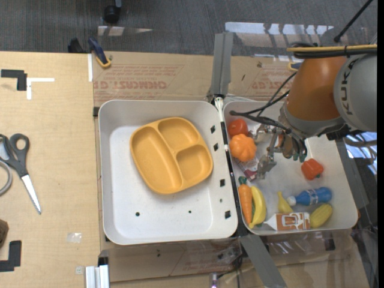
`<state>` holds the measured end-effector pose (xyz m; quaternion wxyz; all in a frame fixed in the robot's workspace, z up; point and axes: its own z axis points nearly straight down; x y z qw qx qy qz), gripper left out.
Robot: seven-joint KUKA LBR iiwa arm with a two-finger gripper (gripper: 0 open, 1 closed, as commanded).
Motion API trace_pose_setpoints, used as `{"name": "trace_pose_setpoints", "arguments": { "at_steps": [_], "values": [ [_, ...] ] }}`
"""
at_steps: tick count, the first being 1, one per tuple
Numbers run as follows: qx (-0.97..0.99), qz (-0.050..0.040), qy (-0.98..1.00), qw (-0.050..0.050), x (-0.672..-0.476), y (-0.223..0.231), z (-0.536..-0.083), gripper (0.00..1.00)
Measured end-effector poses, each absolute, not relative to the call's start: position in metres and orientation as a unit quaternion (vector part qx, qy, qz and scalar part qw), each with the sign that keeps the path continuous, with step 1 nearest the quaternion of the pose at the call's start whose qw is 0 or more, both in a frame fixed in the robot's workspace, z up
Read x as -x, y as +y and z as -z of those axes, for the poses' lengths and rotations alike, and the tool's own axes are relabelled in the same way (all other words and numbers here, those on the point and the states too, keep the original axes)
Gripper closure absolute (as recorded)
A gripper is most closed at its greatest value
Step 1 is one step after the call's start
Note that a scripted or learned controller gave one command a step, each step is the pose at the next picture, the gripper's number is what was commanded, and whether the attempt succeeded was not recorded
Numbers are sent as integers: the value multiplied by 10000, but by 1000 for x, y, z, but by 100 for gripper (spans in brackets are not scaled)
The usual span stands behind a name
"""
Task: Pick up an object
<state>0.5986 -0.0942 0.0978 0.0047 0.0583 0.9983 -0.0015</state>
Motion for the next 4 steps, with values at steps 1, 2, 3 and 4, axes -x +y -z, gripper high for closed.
{"name": "trace_pose_setpoints", "arguments": {
  "at_steps": [1,2,3,4],
  "values": [
    [-760,2,9971,18,-552,-113,-93,0],
    [-1138,2,9935,9,-515,-94,-92,0],
    [-2160,3,9764,23,-581,-143,-148,0],
    [-2143,2,9768,24,-603,-113,-102,0]
  ]
}}
